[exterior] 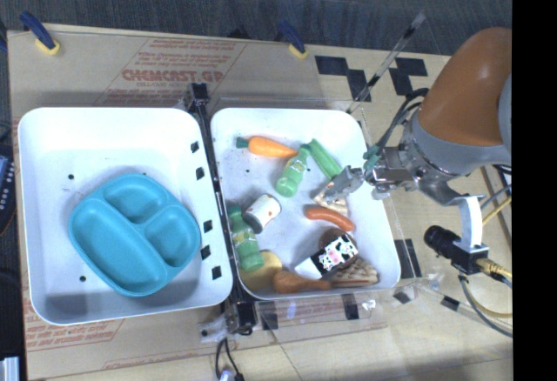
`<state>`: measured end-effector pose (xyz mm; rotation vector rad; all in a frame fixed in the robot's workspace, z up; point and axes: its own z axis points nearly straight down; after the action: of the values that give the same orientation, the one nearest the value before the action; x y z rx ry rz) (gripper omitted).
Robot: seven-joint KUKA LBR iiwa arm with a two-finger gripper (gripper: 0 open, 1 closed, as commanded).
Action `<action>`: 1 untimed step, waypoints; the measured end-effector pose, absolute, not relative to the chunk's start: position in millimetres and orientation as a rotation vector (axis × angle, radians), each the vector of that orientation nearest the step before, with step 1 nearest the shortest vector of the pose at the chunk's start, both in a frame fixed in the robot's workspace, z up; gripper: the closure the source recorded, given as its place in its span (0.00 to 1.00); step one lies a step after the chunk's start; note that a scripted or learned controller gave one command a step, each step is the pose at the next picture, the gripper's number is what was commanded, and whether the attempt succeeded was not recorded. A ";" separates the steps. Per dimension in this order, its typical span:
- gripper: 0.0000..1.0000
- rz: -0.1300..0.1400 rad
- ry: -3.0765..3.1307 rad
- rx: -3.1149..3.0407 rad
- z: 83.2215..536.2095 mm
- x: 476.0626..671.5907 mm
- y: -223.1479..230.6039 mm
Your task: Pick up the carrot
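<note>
Below, we label what the camera view shows.
Carrot (271, 146): we find it lying near the far wall of the right bin (376, 223), just left of a green bottle (293, 175).
Gripper (341, 185): we see it over the right bin's right side, above a sausage (329, 217); whether it is clenched or released we cannot tell.
Left bin (39, 197): we note a blue divided plate (133, 233).
</note>
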<state>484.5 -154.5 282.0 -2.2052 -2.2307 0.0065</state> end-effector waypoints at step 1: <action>0.00 -0.014 -2.199 -2.260 122.1 537.1 -128.5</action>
<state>537.1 -128.5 122.1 -2.2605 -2.1986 -0.0141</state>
